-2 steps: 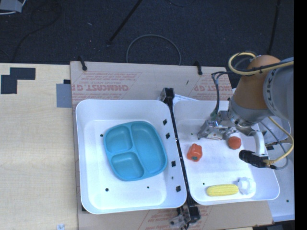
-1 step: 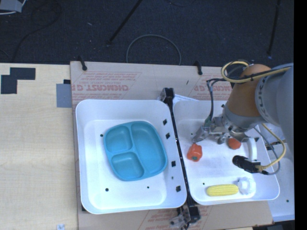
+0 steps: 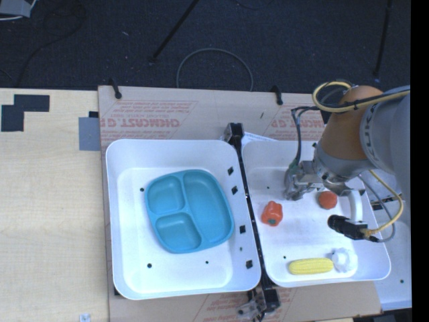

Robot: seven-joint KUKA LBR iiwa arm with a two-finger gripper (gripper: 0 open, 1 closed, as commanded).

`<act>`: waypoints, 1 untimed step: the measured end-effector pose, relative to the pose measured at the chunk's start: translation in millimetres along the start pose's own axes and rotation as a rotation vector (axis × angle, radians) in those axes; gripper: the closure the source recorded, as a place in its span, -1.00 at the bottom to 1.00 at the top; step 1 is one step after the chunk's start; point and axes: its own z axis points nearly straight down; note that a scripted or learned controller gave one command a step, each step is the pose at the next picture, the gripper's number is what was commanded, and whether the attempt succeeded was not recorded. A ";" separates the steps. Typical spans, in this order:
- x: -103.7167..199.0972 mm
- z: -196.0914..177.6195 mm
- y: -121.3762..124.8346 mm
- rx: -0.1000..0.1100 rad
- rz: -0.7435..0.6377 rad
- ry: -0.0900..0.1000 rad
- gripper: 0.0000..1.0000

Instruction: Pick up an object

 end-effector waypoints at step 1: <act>-7.0 -53.3 -8.7 -0.005 0.001 -0.001 1.00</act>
